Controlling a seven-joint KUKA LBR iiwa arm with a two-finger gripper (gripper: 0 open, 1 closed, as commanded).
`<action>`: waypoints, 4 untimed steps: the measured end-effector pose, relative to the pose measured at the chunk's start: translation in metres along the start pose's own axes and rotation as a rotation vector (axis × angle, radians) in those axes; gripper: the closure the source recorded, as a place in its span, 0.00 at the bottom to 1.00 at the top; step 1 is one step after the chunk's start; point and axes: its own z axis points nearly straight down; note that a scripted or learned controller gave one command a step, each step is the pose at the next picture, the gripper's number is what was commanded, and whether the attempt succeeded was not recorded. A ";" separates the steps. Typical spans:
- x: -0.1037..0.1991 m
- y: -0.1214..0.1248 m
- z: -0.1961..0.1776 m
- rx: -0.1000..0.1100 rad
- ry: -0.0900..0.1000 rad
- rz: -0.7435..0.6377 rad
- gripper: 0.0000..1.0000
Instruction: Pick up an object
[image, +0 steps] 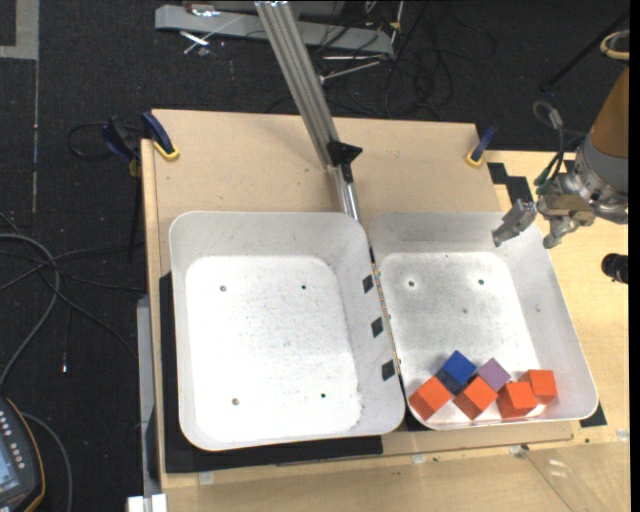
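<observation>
Pincer (533, 228) spread open, holding nothing, over right bin (560, 300) far corner; blocks (480, 388) clustered well apart, near edge.

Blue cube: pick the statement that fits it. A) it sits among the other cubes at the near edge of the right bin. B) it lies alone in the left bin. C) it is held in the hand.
A: the blue cube sits in the right bin, touching orange cubes.
</observation>
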 end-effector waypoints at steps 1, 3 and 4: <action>0.092 0.037 -0.032 -0.008 0.003 -0.008 0.00; 0.178 -0.087 -0.091 -0.006 0.003 -0.003 0.00; 0.163 -0.124 -0.100 -0.001 0.001 0.005 0.00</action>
